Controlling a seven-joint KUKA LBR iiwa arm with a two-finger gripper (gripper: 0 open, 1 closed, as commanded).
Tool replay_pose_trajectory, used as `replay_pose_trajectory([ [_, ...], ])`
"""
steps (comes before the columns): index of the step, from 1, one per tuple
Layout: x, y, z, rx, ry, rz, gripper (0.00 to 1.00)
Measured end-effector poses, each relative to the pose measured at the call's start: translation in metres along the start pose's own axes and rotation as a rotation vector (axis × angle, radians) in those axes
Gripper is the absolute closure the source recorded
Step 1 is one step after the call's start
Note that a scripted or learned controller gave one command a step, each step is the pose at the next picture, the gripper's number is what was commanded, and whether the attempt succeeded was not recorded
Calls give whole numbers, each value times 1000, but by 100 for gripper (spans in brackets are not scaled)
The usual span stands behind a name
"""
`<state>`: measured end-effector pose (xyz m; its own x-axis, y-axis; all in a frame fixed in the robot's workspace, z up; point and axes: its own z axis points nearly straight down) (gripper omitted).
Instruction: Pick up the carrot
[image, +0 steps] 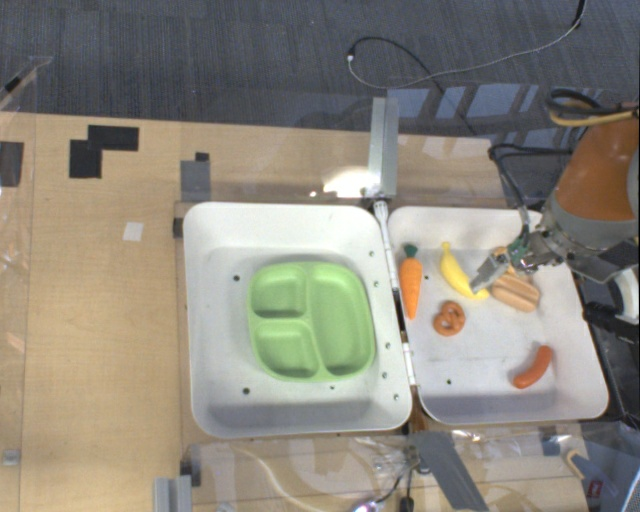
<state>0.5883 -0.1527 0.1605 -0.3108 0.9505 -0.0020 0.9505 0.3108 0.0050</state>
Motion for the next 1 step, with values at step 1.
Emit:
replay_pose_trajectory([
  [1, 23, -26, -11, 0, 0, -147, 0],
])
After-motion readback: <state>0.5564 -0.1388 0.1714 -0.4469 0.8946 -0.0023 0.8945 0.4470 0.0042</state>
